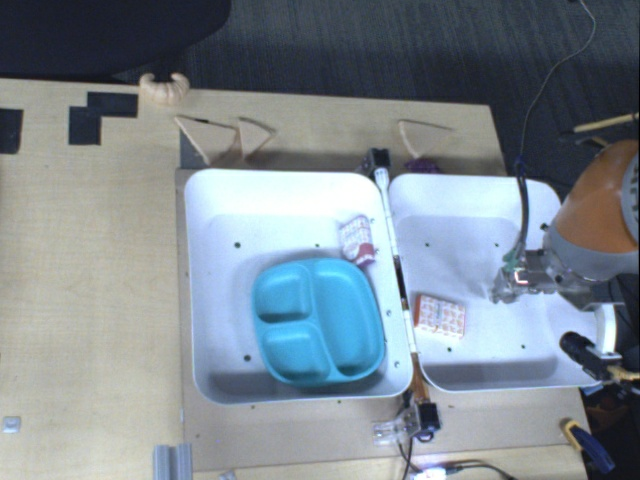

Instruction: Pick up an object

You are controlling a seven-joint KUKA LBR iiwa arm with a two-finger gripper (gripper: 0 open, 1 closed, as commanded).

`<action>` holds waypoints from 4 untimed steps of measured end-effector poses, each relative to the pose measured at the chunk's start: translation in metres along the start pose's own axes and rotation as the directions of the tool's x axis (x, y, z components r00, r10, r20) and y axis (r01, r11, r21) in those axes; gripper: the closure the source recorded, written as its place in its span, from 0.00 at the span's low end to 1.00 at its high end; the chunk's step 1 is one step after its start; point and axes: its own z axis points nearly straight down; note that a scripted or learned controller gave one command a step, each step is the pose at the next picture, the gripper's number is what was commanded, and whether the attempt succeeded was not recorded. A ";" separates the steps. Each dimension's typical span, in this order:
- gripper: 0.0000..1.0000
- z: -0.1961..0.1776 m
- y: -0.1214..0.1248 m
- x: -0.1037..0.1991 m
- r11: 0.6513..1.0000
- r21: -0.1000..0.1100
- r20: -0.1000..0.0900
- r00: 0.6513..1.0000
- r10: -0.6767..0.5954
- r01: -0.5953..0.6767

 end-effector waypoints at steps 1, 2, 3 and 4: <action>1.00 -0.017 -0.036 0.000 1.000 0.000 -0.001 1.000 0.000 0.000; 1.00 -0.077 -0.030 0.101 1.000 -0.002 -0.003 1.000 -0.004 0.004; 1.00 -0.032 -0.040 0.037 1.000 0.001 0.000 1.000 0.000 0.000; 1.00 -0.023 -0.040 0.020 1.000 0.001 -0.002 1.000 0.000 0.000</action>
